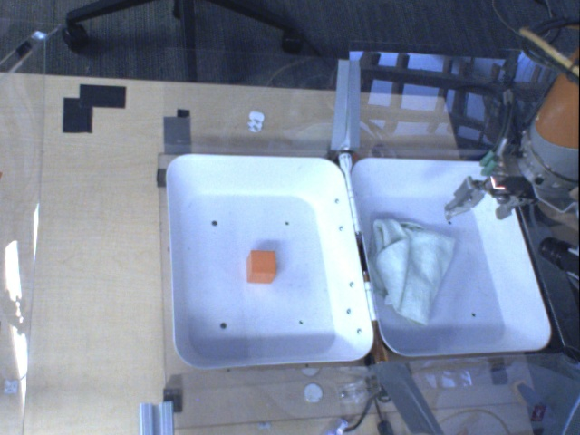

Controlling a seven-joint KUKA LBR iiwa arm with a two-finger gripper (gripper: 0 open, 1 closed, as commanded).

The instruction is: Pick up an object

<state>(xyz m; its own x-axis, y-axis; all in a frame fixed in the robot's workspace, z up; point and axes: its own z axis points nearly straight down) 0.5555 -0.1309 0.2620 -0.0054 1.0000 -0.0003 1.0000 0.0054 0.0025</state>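
Block (262, 266) and cloth (413, 263), one per bin, gripper (482, 200) above the right.
The block sits mid left bin (195, 198), the crumpled cloth on the right bin's (526, 324) left side; the fingers stand apart and empty, poised for a grab.

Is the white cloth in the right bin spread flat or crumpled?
Crumpled. The white cloth lies bunched in the right bin, with folds and ridges across it and uneven edges; it covers only part of the floor.
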